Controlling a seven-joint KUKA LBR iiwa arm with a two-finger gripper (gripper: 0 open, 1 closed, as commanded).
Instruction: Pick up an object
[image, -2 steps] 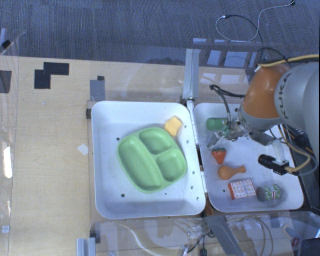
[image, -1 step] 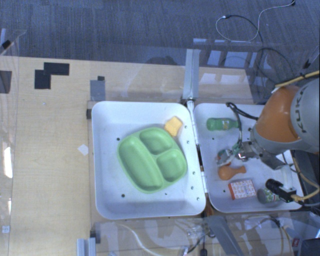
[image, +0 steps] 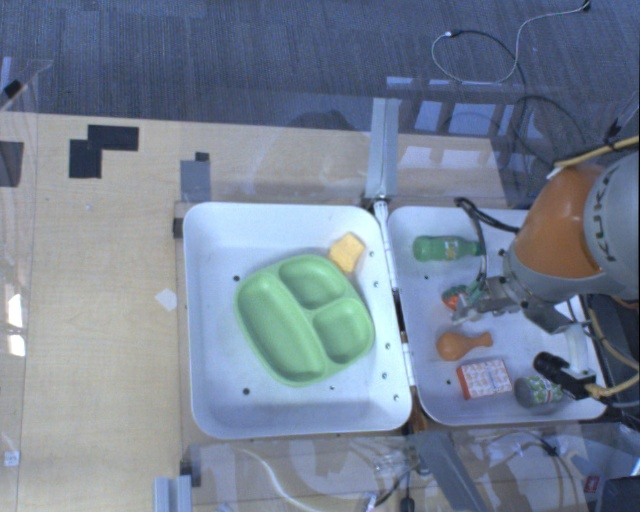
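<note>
Objects sit in right bin (image: 425, 395): green bottle (image: 447, 247), orange drumstick toy (image: 462, 345), red box (image: 484, 379), grey can (image: 537, 392). Gripper (image: 478, 300) low over small red-green item (image: 455, 297); finger state unclear. Left bin (image: 205, 400) holds green divided plate (image: 303, 318), yellow block (image: 347, 252).

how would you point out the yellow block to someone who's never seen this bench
Find the left bin, the one holding a green tray. At the tray's far right corner sits the yellow block, touching its rim. It is the lone yellow thing there, small and blocky.
</note>
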